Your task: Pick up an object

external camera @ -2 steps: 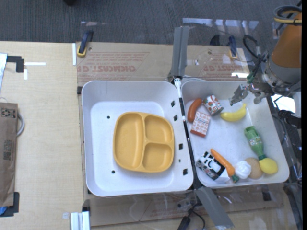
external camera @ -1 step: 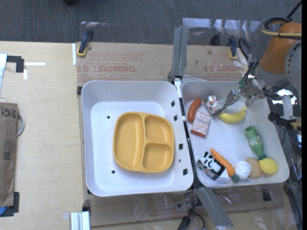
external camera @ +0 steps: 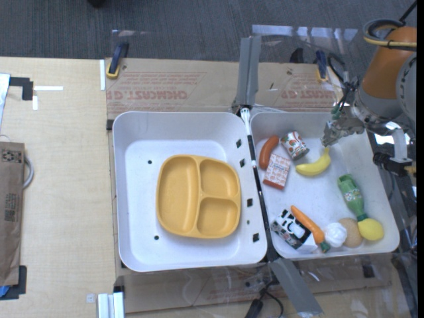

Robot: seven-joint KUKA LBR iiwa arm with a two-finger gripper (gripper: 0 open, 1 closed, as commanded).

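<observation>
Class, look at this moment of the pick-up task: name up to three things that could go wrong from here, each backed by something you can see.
1. The gripper hangs just above the banana, whose curved, smooth shape may slip out of a pinch.
2. The small can lies close to the banana, so a descent slightly off could knock it.
3. The gripper is near the right bin's far wall, so it may bump it.

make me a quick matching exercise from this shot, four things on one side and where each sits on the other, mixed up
Things:
1. yellow divided plate
2. banana
3. lemon
4. green bottle

Places:
A. near right corner of the right bin
B. left bin
C. right bin, just below the gripper
D. right bin, along its right wall, between banana and lemon

Pairs: 1-B, 2-C, 3-A, 4-D
</observation>
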